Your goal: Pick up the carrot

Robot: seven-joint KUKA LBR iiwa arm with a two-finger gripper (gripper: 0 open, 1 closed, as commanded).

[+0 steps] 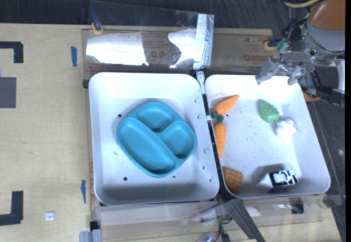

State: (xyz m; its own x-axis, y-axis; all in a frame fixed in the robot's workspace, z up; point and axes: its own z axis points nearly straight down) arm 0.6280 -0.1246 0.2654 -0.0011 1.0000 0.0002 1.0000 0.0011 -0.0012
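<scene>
Here you saw the end effector (279,71) hovering over the right bin's (312,125) far edge, its grip unreadable, the carrot (220,138) lying untouched along the left wall.

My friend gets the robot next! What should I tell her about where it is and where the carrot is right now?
Gripper: above the back edge of the right bin, holding nothing.
Carrots: two orange ones at that bin's left wall, one near the back, one just in front of it. Neither is touched.
Also in that bin: green toy, white lump, waffle piece, black-and-white toy.
Left bin: blue divided plate.
Done: nothing yet.
Left: reach over, grasp a carrot, lift.
</scene>
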